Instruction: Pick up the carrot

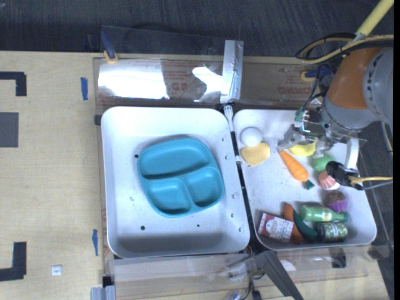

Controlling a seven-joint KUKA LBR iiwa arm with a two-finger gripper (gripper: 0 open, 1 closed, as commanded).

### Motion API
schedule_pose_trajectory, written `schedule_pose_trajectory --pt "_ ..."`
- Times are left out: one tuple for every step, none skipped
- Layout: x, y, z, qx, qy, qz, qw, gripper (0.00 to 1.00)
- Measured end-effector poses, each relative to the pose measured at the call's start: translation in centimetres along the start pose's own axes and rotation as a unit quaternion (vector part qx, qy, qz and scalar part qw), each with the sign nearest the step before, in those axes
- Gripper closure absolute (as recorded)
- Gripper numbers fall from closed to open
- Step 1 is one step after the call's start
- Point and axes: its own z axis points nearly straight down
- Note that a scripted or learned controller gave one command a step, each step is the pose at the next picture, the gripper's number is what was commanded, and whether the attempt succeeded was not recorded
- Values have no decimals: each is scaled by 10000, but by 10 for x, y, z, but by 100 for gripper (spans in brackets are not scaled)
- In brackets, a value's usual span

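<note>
No brand name or label text could be read: the printing on the red and white packet (275, 227) in the right bin (270, 181) was too small, as was the red lettering on the brown strip behind the bins.

The carrot (294, 165) was located in the right bin, lying on the bin floor at a slant, its green end toward the near right. It was positioned just right of a pale yellow piece (255, 153) and a white egg-like ball (251, 135). A yellow item (304, 149) was seen just beyond its upper end, and a green item (321, 163) and a pink item (327, 180) just to its right.

The tool (306, 132) was positioned over the far part of the right bin, above and close to the carrot's upper end. Whether the tool was open or closed could not be told; nothing was seen gripped.

Green bottles (324, 215) and a purple item (337, 200) were crowded along the near wall. A blue divided tray (180, 175) was seen in the left bin (119, 167).
</note>
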Motion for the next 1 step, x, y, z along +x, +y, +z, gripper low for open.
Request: schedule_pose_trajectory --pt "-12 -17 47 -24 6 631 9980 0"
